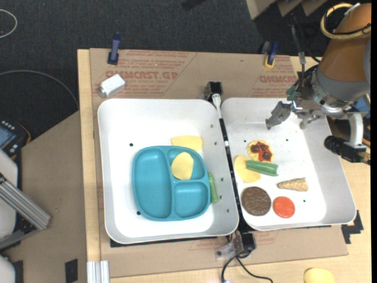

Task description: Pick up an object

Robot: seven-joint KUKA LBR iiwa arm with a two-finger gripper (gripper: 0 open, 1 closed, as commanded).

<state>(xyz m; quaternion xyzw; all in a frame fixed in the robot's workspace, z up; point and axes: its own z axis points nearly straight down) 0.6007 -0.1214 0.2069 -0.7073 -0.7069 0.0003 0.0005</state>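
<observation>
Hand (293, 114) is hovering over the far part of the right bin (330, 217), fingers spread apart, nothing between them. Toy foods are lying apart below it in that bin: a small pizza (260, 150); a green bean pod (261, 168) with its long axis running left-right, tilting slightly, overlapping a yellow piece (241, 169); a tan wedge (293, 185) pointing left; a brown patty (256, 200); a red-orange disc (284, 207). The left bin (118, 158) is carrying a teal divided tray (159, 184) with a yellow oval (182, 166) in its upper compartment, a yellow slice (187, 142) just beyond the tray. Both bins are sitting on the cardboard-covered worktop (177, 69).
</observation>
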